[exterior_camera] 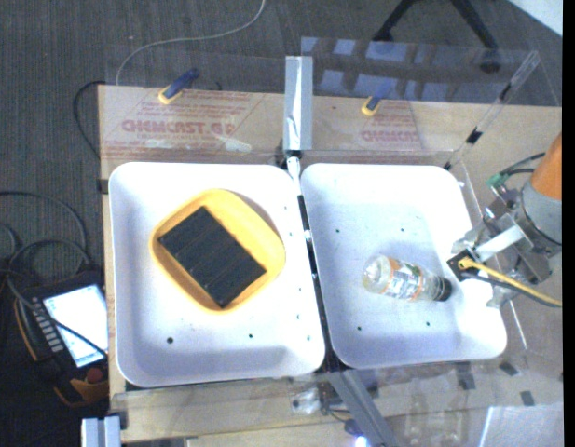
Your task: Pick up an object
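A clear plastic bottle (403, 279) with a dark cap lies on its side in the right bin (380, 198), cap pointing right. In the left bin (138, 343) a yellow dish (254, 220) sits with a black ribbed rectangular pad (212, 255) lying on top of it. My gripper (503, 250) hangs over the right bin's right edge, just right of the bottle's cap and apart from it. Nothing shows in its grasp.
A metal divider post (296, 101) stands behind the seam between the bins. Clear plastic panels (427, 91) rise at the back right of the bench. Cables and a lit tablet (73, 319) lie on the floor to the left.
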Available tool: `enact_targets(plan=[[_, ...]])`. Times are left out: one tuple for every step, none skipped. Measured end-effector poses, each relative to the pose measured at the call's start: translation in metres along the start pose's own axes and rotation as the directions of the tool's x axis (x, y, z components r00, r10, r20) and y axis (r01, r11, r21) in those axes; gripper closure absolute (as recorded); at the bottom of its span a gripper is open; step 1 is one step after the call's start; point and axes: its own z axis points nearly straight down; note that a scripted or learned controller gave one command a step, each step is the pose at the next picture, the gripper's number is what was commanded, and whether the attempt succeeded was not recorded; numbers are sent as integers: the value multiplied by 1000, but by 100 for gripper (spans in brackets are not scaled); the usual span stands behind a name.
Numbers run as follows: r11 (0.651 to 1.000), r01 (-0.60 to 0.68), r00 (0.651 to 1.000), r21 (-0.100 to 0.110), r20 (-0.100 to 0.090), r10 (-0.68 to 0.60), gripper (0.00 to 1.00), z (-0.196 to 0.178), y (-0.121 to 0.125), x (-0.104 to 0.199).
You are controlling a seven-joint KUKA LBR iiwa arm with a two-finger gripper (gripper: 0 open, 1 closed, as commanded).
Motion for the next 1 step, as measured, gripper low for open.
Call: enact_targets(plan=[[978, 210, 978, 5, 1, -210, 0, 119, -38, 76]])
